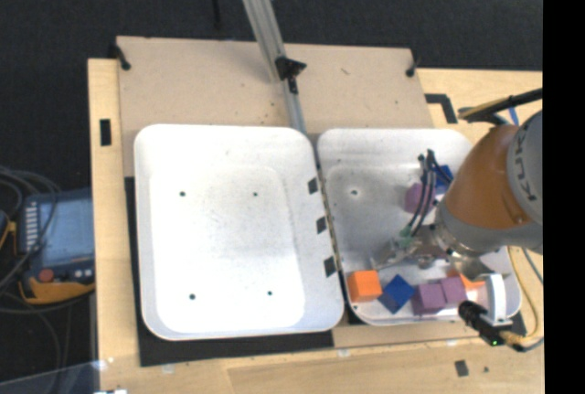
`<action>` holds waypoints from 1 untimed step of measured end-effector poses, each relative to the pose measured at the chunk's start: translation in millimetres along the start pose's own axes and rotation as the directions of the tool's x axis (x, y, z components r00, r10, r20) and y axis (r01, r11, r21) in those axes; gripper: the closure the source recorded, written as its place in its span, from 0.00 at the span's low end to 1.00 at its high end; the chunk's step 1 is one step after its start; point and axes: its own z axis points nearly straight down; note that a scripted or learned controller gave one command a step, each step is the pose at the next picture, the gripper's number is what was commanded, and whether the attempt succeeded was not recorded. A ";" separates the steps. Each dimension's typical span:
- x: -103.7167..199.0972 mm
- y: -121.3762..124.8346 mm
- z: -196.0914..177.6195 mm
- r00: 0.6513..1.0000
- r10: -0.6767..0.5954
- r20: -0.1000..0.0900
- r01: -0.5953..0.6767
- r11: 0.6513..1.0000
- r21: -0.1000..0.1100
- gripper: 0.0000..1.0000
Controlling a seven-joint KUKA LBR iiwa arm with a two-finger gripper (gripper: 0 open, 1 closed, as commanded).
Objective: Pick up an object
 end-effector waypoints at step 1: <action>-0.9 1.3 -11.4 1.000 0.007 -0.001 -0.007 1.000 -0.004 1.00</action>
